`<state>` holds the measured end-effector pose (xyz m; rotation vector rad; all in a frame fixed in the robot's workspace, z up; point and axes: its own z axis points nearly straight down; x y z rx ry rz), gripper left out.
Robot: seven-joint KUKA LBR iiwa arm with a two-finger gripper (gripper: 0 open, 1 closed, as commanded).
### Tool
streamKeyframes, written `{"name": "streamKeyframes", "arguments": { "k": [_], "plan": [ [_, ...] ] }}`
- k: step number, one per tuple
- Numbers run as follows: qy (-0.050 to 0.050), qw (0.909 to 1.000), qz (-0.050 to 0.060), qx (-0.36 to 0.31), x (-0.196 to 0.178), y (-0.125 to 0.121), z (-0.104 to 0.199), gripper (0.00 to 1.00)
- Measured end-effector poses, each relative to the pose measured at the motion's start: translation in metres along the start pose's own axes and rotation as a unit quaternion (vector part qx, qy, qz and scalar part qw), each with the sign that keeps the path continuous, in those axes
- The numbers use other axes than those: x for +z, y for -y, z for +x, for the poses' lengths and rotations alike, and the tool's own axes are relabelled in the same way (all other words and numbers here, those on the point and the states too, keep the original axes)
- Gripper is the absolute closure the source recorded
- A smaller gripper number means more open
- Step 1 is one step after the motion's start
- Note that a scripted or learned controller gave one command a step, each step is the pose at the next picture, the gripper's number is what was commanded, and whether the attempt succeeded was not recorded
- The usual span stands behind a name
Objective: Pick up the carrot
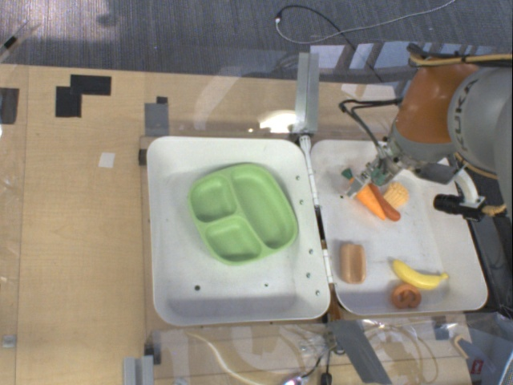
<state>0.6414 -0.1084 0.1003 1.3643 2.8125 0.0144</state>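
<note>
The orange carrot (369, 202) with its green top (348, 173) lies slanted in the upper left part of the right bin (457, 247). My gripper (372, 174) hangs low over the carrot's leafy upper end, reaching in from the right under the orange wrist band (429, 107). The gripper's tip overlaps the carrot's top end, and the carrot's body rests on the bin floor. A red sausage (389, 208) lies right against the carrot's right side.
A yellow corn cob (397, 193) sits just right of the carrot. Lower in the right bin lie a brown bun (352, 262), a banana (418, 275) and a red tomato (406, 297). The left bin (172, 255) holds a green divided plate (242, 212).
</note>
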Motion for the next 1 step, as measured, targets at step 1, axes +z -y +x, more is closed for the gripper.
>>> {"name": "streamKeyframes", "arguments": {
  "k": [1],
  "plan": [
    [-0.003, 0.9973, 0.005, -0.073, -0.0853, -0.0029, 0.0403, 1.0]
  ]
}}
